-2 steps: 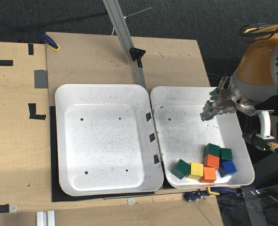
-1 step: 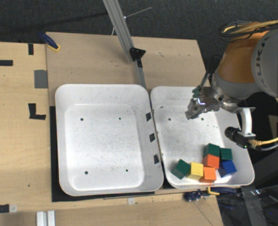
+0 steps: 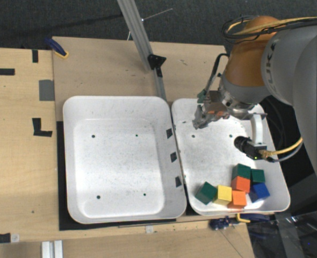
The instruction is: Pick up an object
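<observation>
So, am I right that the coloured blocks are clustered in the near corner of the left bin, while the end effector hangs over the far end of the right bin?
Not quite: the camera view shows the coloured blocks clustered in the near corner of the right bin, not the left bin. The rest holds: the end effector hangs over the far end of the right bin.

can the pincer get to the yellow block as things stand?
Probably yes. The pincer is over the far end of the right bin, with bare floor between it and the yellow block, though neighbouring blocks crowd its sides.
</observation>
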`<state>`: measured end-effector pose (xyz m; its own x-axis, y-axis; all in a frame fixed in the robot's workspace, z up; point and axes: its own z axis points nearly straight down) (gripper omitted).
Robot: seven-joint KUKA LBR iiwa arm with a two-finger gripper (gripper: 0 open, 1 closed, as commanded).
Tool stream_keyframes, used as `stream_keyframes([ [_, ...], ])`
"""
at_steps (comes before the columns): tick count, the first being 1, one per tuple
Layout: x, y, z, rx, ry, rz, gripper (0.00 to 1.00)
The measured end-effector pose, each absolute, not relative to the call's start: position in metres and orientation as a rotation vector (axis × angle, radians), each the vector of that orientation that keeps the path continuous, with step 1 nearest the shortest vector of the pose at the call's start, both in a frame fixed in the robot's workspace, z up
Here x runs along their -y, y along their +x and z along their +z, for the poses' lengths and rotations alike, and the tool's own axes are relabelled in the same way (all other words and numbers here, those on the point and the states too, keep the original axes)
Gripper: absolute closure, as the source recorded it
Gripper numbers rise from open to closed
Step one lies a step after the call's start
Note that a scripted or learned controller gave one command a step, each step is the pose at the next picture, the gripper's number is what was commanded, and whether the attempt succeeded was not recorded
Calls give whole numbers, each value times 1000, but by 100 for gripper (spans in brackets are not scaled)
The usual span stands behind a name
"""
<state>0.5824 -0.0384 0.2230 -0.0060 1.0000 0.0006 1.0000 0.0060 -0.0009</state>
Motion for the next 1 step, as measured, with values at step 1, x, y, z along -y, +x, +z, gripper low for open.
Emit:
stream_keyframes([
  [1, -12, 595, 215, 2227, -2213, 1, 100],
])
